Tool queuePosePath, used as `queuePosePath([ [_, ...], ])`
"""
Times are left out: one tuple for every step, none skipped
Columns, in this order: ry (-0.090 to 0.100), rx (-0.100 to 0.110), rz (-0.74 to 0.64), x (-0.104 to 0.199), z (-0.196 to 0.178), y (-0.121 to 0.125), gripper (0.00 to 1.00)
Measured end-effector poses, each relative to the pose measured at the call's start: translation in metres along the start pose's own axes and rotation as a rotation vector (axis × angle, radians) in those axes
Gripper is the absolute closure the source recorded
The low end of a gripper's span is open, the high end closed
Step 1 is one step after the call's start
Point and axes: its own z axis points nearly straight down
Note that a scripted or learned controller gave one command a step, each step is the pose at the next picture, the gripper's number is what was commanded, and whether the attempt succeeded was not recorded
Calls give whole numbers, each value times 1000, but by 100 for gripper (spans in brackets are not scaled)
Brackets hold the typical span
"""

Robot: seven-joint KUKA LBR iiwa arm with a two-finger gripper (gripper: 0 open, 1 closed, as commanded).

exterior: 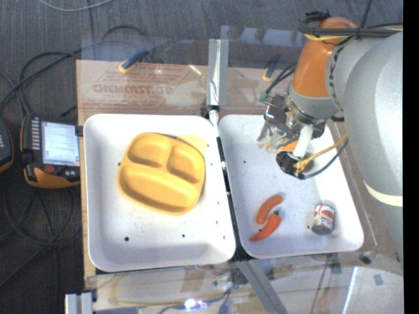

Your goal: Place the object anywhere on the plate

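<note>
Yellow plate (pixel 163 173) sat in my left bin (pixel 98 241). Chili pepper (pixel 269 218) and small can (pixel 322 218) lay in the right bin (pixel 245 175), near its front wall. Gripper (pixel 278 136) hovered at the back; jaws' state, cannot tell. I judged a straight-down approach best, clear of the rim; open floor lay between.

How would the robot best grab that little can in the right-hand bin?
Probably from straight above, with the fingers closing across the round body of the can near its middle. It seems to lie on its side in the right bin, apart from the red pepper, so both flanks look reachable.
</note>
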Motion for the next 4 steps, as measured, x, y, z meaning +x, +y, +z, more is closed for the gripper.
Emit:
queuePosePath([
  [4,-1,-63,-1,-44,-15,100],
  [6,0,-128,77,-87,-47,100],
  [6,1,-322,47,-61,-146,100],
  [6,-4,-648,74,-97,-188,100],
])
